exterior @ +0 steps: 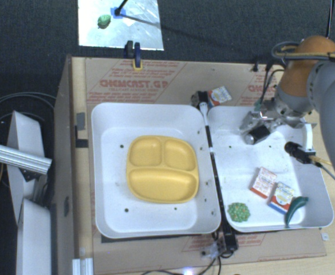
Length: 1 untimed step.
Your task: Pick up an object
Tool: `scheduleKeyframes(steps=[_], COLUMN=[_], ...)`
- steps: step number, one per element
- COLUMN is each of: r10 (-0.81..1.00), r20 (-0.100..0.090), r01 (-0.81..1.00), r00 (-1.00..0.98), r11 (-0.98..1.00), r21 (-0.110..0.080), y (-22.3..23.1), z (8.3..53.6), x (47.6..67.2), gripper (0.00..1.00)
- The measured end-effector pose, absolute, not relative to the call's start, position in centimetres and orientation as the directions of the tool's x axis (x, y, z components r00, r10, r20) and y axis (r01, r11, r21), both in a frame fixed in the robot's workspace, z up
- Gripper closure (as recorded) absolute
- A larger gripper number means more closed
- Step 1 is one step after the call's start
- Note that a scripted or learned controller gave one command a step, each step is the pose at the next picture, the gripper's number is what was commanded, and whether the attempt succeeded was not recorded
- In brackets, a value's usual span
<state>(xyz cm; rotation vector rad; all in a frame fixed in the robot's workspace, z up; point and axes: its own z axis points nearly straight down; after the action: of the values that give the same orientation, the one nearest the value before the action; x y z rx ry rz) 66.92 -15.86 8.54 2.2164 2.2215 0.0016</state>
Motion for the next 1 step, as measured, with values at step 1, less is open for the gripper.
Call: scheduleKeyframes(steps=[1], r10=[1.000], r20=[-0.003], r01=[1.000], r00=[-0.006], r11=[0.006], r21=[0.007], y=[-15.86], z=[9.70], x=[67.05], gripper=[1.00])
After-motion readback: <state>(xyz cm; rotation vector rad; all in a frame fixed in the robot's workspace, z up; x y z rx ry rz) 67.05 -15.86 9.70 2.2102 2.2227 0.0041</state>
